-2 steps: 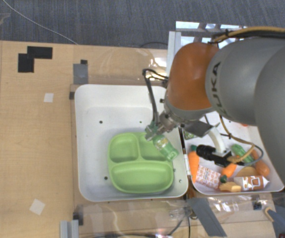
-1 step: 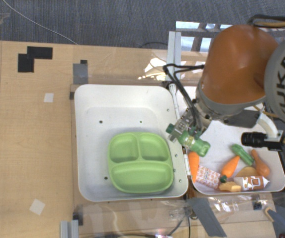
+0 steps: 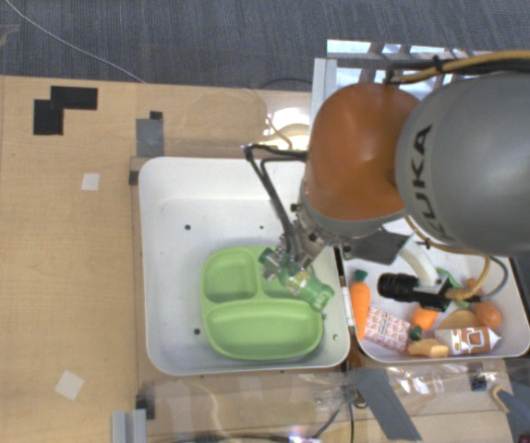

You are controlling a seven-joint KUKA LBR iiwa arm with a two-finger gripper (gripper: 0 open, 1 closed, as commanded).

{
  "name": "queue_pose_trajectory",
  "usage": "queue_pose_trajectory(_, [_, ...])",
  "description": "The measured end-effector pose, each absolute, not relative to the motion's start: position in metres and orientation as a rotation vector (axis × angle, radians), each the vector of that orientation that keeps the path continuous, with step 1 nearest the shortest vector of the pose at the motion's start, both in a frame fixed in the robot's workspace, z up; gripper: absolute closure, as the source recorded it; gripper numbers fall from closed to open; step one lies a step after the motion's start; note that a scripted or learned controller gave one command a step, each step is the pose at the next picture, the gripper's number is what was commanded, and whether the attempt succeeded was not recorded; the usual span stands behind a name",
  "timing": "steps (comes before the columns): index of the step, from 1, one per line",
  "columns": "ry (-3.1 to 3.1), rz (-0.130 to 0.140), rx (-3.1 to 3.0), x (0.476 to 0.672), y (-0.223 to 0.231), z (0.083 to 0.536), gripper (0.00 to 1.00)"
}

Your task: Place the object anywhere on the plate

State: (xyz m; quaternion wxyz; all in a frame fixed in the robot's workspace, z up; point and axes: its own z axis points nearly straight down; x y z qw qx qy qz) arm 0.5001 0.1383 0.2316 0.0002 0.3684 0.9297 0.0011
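The green plate point(image 3: 260, 317) lies in the near half of the left bin point(image 3: 168, 247), its near rim close to the bin's front wall; bare white floor lies open beyond the plate and to its left. One plate, three compartments. The end effector point(image 3: 285, 264) hangs over the plate's far right compartment; whether it is spread or pinching, I cannot tell. A clear green object point(image 3: 309, 290) rests on the plate's right rim, just below the end effector. The right bin point(image 3: 522, 335), beside the plate, holds one carrot point(image 3: 360, 305), cartons and other crowded items.
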Motion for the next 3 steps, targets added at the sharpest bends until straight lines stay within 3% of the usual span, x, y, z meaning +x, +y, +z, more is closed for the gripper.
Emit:
queue_pose_trajectory(2, [2.945, 0.015, 1.058, 0.498, 0.132, 0.266, 1.0])
queue_pose_trajectory(3, [3.0, 0.006, 0.902, 0.489, 0.085, 0.292, 1.0])
